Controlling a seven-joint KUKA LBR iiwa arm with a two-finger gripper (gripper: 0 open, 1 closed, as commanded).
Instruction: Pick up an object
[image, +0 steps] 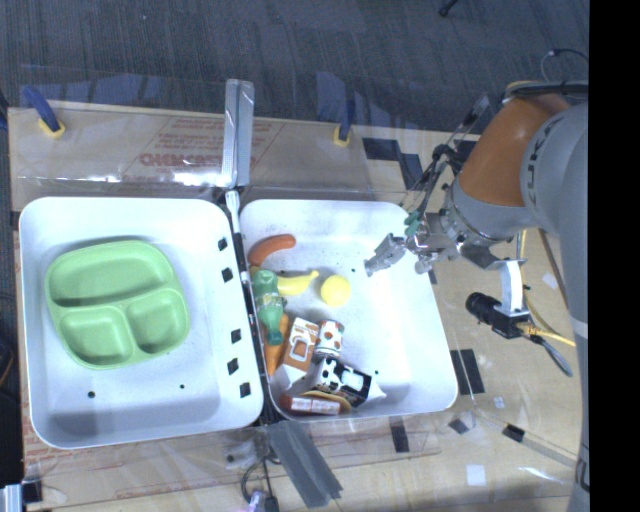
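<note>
Grey two-finger gripper (383, 258) right of round yellow ball (336, 290), above shallow white right bin (425, 330); finger spacing indiscernible, nothing visibly held.

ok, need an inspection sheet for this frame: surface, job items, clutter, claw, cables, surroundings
Surface: wooden bench under clear sheeting, bearing two white bins side by side, left bin and right bin.
Job's things: in the right bin, a sausage, banana, yellow ball, green bottle and small printed boxes, crowded toward its left wall.
Clutter: green divided tray in the left bin.
Claw: claw over the right bin's upper right part, holding nothing; open or shut cannot be told.
Cables: thin cables along the wrist; a yellow cable on the bench at right.
Surroundings: dark floor beyond the bench; blue clamps on the far edge.
</note>
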